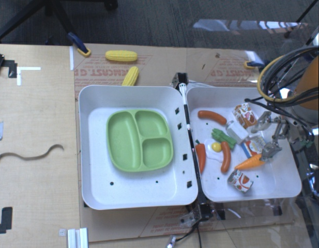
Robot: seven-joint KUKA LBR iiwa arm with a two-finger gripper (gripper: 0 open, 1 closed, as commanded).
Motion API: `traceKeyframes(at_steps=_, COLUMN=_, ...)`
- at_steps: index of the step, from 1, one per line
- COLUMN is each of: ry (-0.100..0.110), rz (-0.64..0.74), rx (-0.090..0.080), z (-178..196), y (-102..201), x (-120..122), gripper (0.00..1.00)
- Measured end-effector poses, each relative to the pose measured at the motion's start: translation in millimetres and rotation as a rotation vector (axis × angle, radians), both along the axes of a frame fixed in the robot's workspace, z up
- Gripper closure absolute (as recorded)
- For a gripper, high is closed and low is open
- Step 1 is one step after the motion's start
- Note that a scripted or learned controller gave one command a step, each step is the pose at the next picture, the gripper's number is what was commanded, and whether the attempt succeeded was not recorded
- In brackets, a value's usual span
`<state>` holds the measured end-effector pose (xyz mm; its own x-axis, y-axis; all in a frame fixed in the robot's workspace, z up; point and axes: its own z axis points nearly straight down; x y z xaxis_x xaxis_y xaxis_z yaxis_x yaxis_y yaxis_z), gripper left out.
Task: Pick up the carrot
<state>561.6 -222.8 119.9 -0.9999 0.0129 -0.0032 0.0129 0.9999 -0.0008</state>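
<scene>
Just beside the fingers [268,151], the carrot [249,163] lies in the right bin [283,187].

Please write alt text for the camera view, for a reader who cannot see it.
The gripper reaches from the right into the right bin, right at the orange carrot, among sausages, a can and other toy food. The left bin holds a green divided plate.

Grey arm entering from right, claw [266,148] lowered, fingers seemingly closed
</scene>
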Motion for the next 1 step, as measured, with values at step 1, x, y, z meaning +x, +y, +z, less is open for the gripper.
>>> traceKeyframes(at_steps=1, ry=-0.023, rz=0.057, rx=-0.012, z=-18.3, y=18.5, x=-31.3, gripper=0.0)
